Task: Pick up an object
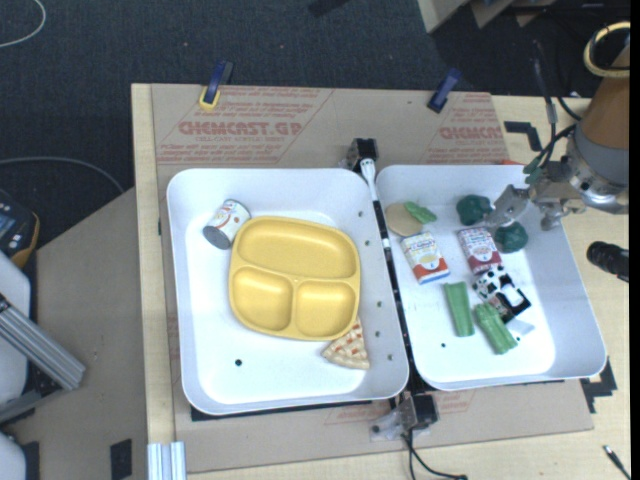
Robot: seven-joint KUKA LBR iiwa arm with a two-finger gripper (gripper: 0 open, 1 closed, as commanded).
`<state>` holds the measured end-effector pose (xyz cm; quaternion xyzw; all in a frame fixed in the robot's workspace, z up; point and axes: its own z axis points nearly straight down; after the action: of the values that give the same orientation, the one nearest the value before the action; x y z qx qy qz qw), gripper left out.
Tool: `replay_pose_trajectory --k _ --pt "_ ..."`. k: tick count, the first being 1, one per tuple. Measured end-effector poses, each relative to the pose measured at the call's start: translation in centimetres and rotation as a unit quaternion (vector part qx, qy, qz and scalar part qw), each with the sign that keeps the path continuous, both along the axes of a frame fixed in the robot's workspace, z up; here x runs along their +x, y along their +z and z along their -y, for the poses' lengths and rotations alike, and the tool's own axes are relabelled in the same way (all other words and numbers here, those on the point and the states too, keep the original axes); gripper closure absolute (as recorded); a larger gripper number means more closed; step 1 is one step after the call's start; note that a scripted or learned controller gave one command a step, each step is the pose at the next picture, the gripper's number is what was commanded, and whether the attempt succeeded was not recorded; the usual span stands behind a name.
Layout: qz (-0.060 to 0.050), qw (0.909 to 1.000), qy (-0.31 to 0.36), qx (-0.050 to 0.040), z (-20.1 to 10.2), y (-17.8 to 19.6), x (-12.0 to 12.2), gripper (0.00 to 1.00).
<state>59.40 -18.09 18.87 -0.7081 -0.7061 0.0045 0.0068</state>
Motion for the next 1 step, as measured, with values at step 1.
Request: replay_pose_trajectory --k 1 --pt "0.008 1.0 0.001 -0.0014 -0.04 0.91 0.32 0.0"
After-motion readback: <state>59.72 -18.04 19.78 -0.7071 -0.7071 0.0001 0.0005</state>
